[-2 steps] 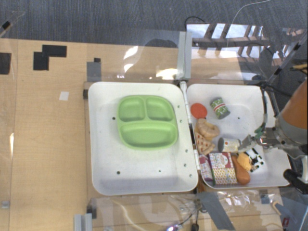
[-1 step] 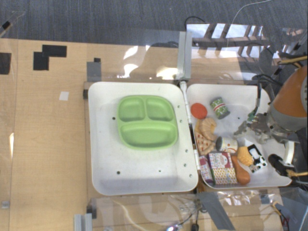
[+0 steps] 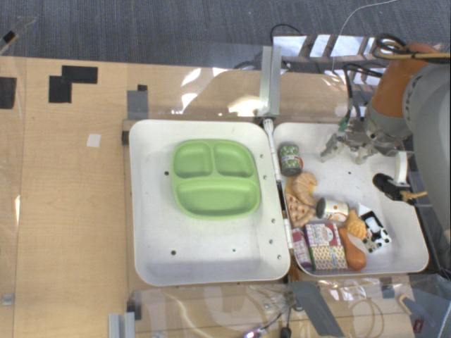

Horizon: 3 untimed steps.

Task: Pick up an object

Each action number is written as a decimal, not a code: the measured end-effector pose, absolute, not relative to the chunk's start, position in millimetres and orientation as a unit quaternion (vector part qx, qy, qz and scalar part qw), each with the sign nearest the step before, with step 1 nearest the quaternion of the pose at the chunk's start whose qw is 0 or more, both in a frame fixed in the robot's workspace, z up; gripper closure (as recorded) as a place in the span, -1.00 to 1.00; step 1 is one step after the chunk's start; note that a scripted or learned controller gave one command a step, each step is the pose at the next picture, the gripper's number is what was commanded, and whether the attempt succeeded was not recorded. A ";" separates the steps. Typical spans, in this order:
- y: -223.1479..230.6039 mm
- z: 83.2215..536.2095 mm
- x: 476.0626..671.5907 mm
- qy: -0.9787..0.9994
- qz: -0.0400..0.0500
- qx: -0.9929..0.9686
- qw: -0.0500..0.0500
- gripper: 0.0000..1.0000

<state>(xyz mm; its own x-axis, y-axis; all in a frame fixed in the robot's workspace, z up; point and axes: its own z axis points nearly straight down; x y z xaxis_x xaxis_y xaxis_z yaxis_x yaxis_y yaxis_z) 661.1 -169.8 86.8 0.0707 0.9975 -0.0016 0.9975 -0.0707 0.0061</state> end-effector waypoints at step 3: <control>-120.6 90.2 568.9 0.710 0.003 0.704 0.005 -1.00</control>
